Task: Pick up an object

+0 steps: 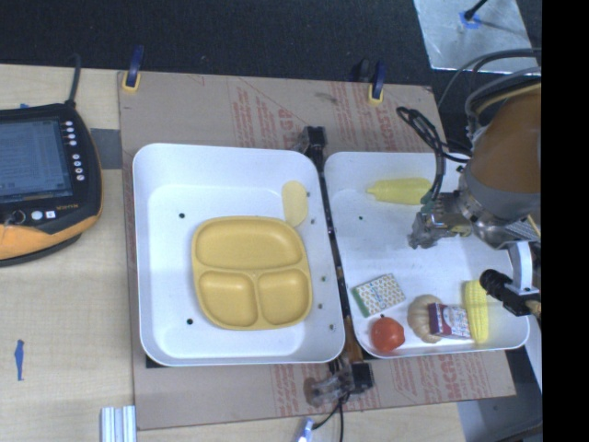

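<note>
- Gripper [429, 231] low over bare floor of right bin [368, 247], near yellow banana-like piece [398, 191]; nothing visibly between fingers; jaw state cannot be told.
- Candidates mostly along right bin's near edge: one tomato [387, 334], one patterned card [378, 294], one potato-like lump [424, 316], one corn cob [476, 310].
- Left bin [166, 247]: one yellow divided tray [250, 272], likely parked clear of picking area.

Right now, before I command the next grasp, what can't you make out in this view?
- Gripper: too small and dark to read its finger state or any contact.
- Yellow item at the right bin's far side: its right end is hidden behind the arm's cable.
- Small packet: label too small to read.
- Arm: cut off at the right.
</note>
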Controlling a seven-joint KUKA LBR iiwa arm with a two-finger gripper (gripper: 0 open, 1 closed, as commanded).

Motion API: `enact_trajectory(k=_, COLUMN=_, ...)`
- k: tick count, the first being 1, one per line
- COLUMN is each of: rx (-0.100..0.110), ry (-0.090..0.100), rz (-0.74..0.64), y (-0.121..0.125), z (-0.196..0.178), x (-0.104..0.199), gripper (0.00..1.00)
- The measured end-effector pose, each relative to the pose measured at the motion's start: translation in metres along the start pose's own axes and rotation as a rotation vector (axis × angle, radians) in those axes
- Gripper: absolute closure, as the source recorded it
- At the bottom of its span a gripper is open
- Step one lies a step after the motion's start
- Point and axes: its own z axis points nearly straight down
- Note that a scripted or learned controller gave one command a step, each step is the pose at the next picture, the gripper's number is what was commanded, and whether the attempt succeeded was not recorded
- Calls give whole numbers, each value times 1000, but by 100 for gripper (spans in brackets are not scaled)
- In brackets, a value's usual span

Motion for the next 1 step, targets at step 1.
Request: enact_trajectory(k=1, rx=-3, ry=-1, rz=5, y=8, z=-67, x=-56, gripper=100)
